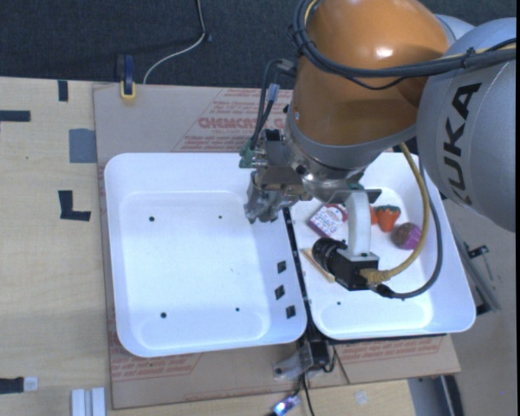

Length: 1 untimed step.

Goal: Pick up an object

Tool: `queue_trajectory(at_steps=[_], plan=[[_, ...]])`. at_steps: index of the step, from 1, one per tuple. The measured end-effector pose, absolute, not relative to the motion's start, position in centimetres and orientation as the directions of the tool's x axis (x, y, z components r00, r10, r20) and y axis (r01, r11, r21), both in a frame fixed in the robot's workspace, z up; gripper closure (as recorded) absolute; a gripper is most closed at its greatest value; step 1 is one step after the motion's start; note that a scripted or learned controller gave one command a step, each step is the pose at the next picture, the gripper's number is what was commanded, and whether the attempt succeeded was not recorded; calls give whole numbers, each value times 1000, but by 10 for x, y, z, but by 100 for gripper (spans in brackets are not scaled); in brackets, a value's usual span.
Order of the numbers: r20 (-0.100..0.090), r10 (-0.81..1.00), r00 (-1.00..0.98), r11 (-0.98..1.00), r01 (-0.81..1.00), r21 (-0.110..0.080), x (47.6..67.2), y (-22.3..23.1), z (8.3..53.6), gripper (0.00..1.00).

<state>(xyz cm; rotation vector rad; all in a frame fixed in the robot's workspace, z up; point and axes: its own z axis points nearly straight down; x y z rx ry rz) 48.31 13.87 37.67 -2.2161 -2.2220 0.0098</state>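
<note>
Two white bins sat side by side on the tabletop. The left bin (191,267) offered open room. The pincer (262,204) hung over its right edge, grip unclear. Three small objects (377,221) clustered in the right bin (416,315).

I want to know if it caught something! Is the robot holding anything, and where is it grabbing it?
It cannot be told. The gripper hangs over the left bin, but nothing shows between its fingers, and the arm's bulk hides much of it.

I counted two white bins: one (191,319) left of my gripper (264,204), one (399,319) right of it. Right of my gripper lay three small objects: one pink packet (328,221), one orange piece (386,217), one purple lump (406,235).
</note>
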Motion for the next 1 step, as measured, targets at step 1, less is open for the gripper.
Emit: queue_trajectory(at_steps=[1], plan=[[6,1000,-8,8,1000,13,484,186,510,100]])
